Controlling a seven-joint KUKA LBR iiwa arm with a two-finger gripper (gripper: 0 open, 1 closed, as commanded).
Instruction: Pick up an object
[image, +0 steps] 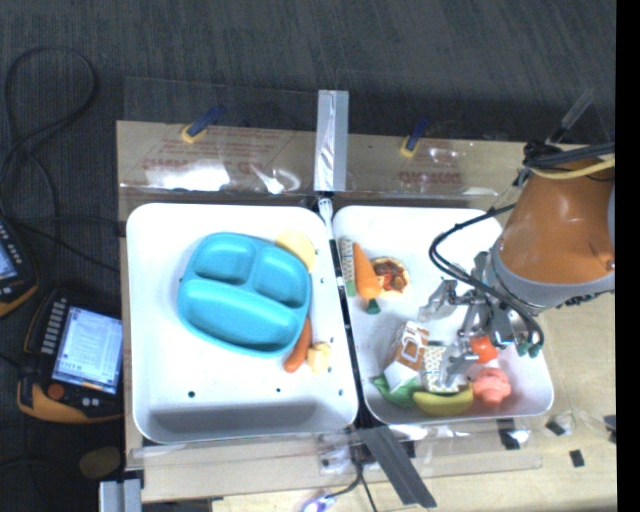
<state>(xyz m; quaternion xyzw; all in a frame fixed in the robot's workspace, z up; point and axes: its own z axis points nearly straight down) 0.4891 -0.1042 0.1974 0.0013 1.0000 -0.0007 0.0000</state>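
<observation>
My gripper (462, 356) hangs low over the front of the right bin (520, 405), under the arm's orange band (555, 230). It is above a cluster of toy food: a brown-and-white carton (411, 348), a yellow banana (443, 401), a pink item (490, 386) and a small red-orange piece (484, 349). A green item (388, 387) lies by the carton. Farther back in this bin are an orange carrot (361, 270) and a brown, pizza-like piece (391, 275). The wrist hides what lies directly under it.
The left bin (160, 400) holds a blue divided plate (245, 290), a yellow item (296, 246) at its back edge, and a second carrot (298, 349) with a small yellow piece (320, 356). A ridge (345, 330) separates the bins. Devices (85, 350) lie left of the bench.
</observation>
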